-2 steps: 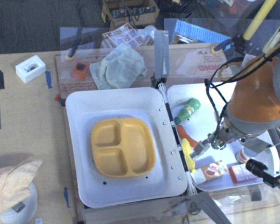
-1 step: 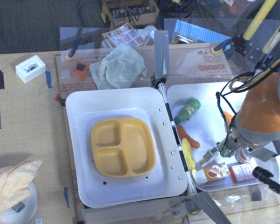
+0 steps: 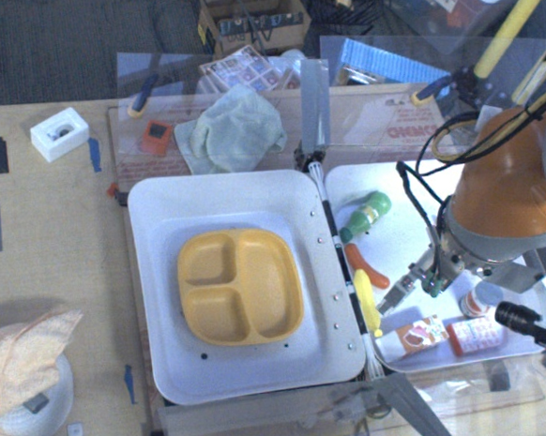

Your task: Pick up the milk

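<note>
Now the gripper, open or clenched I cannot tell, hangs near the milk, lying at its five o'clock, long axis three-to-nine.

arm hiding right bin's far side, tool fingers indistinct

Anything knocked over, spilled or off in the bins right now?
Nothing spilled. In the right bin, the milk and a second carton lie flat near the front wall. The yellow plate sits square in the left bin.
</note>
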`<action>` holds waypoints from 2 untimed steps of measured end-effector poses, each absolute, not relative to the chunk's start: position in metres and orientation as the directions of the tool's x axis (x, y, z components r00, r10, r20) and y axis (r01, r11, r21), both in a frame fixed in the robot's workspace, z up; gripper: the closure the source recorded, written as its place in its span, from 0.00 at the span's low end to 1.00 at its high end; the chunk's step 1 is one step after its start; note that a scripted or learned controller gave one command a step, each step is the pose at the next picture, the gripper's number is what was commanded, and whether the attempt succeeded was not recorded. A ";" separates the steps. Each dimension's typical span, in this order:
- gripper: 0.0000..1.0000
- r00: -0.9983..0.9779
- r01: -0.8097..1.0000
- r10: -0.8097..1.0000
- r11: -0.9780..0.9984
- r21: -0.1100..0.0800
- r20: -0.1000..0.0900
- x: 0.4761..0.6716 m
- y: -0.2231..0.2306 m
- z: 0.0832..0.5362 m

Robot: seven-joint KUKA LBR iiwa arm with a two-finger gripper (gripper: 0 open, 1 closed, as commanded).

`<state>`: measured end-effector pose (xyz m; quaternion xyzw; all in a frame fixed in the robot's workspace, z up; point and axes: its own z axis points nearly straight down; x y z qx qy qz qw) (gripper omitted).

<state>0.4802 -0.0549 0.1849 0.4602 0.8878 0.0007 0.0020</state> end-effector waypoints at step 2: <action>0.00 -0.576 0.817 0.817 0.576 0.003 -0.003 0.480 -0.055 0.185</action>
